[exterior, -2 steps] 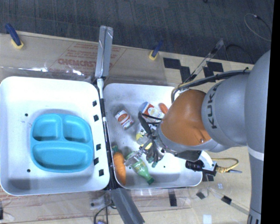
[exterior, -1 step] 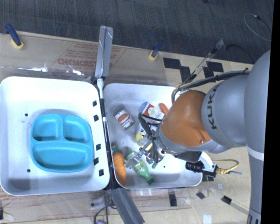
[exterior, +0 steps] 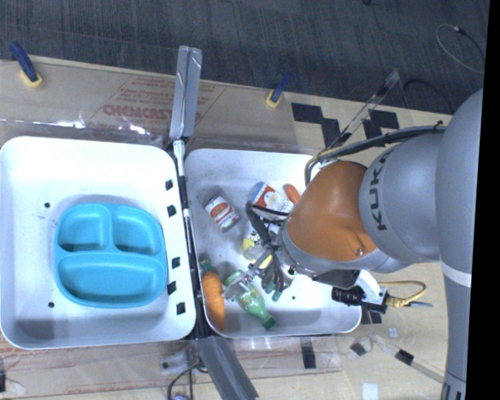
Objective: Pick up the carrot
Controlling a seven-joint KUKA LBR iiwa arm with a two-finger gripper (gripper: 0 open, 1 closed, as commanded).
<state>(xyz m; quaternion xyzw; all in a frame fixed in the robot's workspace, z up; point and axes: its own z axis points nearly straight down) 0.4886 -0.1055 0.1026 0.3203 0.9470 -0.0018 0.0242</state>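
Note:
The orange carrot lies along the front-left corner of the right bin, beside the divider. My gripper hangs low in that bin, just right of the carrot, under the orange wrist band. A green bottle lies right beneath and beside the gripper, partly hidden by it. Nothing shows clearly between the fingers.
A small can with a red label sits in the right bin's back left. A white and red packet lies by the arm. The left bin holds a blue sectioned tray. The arm covers the right bin's right half.

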